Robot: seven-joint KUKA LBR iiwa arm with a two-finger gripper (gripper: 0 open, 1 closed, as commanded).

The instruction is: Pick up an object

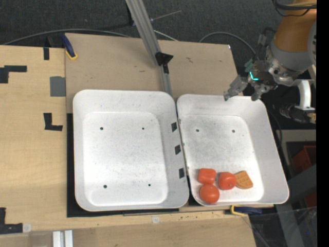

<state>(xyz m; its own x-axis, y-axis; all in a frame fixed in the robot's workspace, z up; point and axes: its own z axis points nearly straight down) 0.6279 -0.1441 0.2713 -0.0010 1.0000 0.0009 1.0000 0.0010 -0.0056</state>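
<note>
Hand (241, 91) hovers with fingers spread wide and holding nothing over the right bin's (257, 117) far edge; three red pieces (216, 181) at its near edge await picking.

I see two white bins (126, 99) on my wooden bench (31, 138), metal pole (146, 27), black tape marks (51, 121).

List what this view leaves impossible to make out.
- Arm: its upper part above the gripper is cut off by the top right edge.
- Red objects and orange piece in the right bin: too small and soft to identify.
- Bench: dark marks at the left edge are cropped.
</note>
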